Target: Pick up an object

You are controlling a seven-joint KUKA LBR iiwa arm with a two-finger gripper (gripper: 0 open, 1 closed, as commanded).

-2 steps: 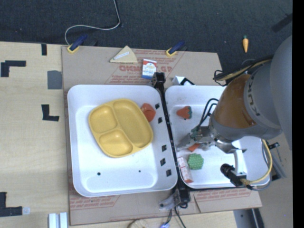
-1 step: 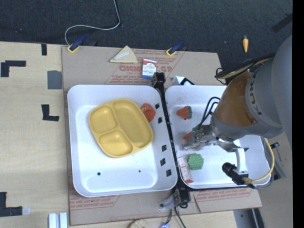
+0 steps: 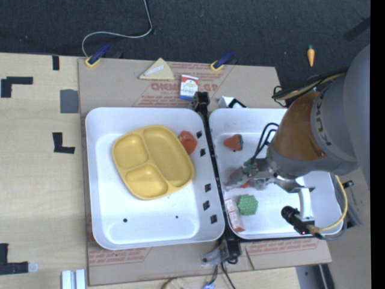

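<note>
Two white bins sit side by side on a cardboard sheet (image 3: 252,83), and the claw (image 3: 243,176) hangs low inside the right bin (image 3: 264,116), reaching in from the right under the grey arm (image 3: 337,125) with its orange band (image 3: 298,131). Whether the claw is released or clenched I cannot tell: its tip is a small grey blur against the white floor, and nothing can be made out between its parts.

Just below the claw lies a green lump (image 3: 247,205), close but apparently not touching. Lower left of the claw, against the bin's left wall, a small packet (image 3: 233,214) with red on it lies lengthwise; its print is too small to read. Above the claw, a little to the left, rests a red-orange piece with a green end (image 3: 233,141), clear of it.

Much of the right bin's far side is hidden under the arm's bulk. A black fitting (image 3: 295,217) with a yellow cable sits lower right of the claw.

Well left of the claw, in the left bin (image 3: 96,179), a yellow divided plate (image 3: 153,161) lies flat, with an orange-red thing (image 3: 188,141) touching its upper right rim, partly tucked beside the divider. Beyond the bins, above and left of the claw, stand a small red-and-white carton (image 3: 189,87) and a pale wedge (image 3: 158,70).
</note>
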